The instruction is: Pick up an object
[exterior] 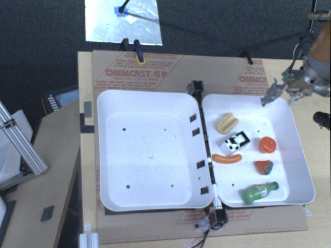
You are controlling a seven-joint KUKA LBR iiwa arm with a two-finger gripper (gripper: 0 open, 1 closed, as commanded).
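The right bin (299, 154) holds several small items. A tan bread roll (226, 122) lies near its far left, with a black-and-white box (236, 142) just in front of it and an orange-red sausage (226, 159) below that. An orange ball (267, 144), a red piece with a green tip (263, 166) and a green bottle (260, 191) lying on its side fill the right and near side. My gripper (282, 98) hangs over the bin's far right corner, open, nothing between its fingers, well apart from every item.
The left bin (108, 138) sits beside the right one, joined by a black hinge strip (204, 149). Both rest on a cardboard sheet (155, 74). A shiny metal plate (123, 14) lies beyond the bench. A metal rail (20, 143) stands at the left.
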